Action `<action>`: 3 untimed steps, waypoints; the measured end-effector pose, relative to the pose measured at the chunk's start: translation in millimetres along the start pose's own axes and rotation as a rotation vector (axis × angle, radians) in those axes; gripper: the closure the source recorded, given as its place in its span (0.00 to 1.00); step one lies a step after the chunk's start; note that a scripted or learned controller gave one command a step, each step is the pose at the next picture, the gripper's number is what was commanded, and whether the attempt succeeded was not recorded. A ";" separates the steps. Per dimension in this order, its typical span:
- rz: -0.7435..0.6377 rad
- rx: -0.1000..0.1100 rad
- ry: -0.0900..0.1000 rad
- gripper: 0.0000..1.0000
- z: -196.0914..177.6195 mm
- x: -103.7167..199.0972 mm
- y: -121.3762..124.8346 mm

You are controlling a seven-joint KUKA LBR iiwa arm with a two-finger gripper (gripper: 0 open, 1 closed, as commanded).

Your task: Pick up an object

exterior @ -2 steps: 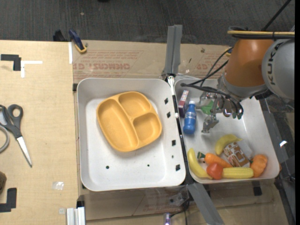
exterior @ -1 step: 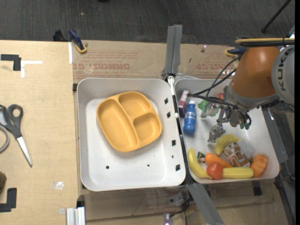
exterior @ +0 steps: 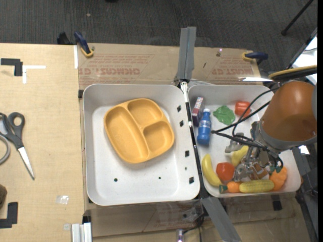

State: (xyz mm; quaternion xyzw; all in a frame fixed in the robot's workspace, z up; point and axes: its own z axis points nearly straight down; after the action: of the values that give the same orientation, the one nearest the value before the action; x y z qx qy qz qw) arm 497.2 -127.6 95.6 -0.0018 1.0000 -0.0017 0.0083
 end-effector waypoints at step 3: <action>0.122 -0.001 0.003 1.00 -7.4 -27.0 -21.4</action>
State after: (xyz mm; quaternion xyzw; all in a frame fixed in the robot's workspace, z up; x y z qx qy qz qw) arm 524.1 -148.8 103.5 0.0591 0.9982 -0.0006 0.0069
